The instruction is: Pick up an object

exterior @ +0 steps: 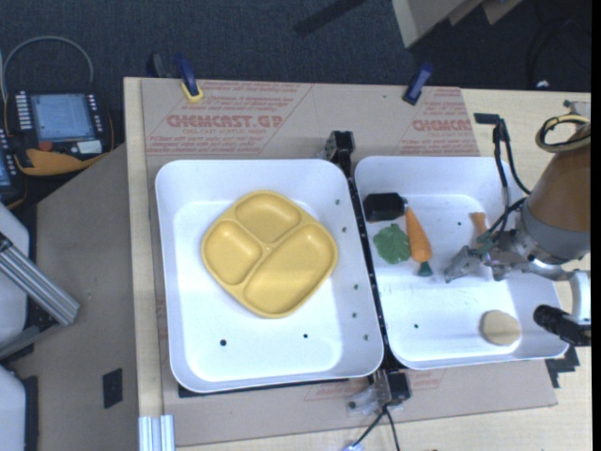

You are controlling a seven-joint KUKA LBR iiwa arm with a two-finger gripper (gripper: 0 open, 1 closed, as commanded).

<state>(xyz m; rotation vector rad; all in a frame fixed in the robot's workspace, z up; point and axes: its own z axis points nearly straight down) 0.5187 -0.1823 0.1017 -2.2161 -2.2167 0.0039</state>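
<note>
Your hand point(470, 263) hangs with its fingers spread and nothing between them, in the right white bin point(441, 346) between the orange plastic carrot point(417, 236) and the tan round bread roll point(500, 327), so closing here would likely catch nothing.

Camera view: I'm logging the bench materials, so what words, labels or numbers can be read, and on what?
"CHEMCAST G P", red print on the brown bench sheet, behind the left bin.
"CHEMCAS", the same print cut off, behind the right bin.
Pendant screen at far left: too small to read.
</note>
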